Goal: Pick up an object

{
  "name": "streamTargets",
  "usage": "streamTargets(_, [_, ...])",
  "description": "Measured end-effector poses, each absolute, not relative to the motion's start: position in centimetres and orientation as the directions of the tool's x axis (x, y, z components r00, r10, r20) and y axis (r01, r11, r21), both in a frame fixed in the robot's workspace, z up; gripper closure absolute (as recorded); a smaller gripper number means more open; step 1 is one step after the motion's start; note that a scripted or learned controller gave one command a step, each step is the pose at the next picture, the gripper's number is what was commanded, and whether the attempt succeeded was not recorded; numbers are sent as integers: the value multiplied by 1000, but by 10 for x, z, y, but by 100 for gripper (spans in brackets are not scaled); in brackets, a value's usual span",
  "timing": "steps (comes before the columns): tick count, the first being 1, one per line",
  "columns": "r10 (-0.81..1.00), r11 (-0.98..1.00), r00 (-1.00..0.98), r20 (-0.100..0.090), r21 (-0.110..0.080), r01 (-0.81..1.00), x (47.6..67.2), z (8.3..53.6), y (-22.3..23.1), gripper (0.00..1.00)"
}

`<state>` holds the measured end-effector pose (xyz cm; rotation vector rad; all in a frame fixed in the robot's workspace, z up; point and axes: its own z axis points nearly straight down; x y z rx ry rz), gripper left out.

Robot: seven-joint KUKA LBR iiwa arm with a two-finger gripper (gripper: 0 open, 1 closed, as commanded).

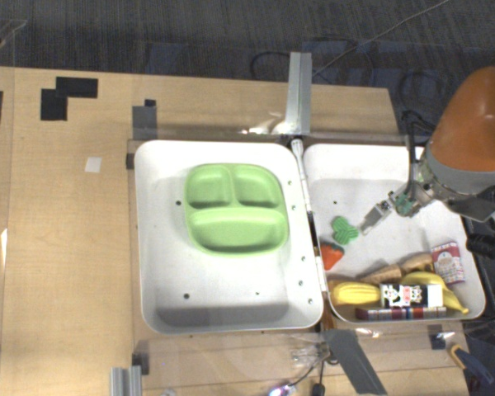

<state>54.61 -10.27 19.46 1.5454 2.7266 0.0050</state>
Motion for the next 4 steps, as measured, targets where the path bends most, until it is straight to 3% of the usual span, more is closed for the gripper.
streamTargets(1, [881, 474, -473, -11, 16, 881, 586, 92, -91, 0])
streamTargets(2, [879, 478, -477, -10, 21, 878, 588, 104, -89, 100])
streamTargets(3, [948, 319, -319, -4, 7, 948, 617, 106, -152, 100])
streamTargets(4, [946, 324, -324, -4, 7, 946, 637, 178, -100, 100])
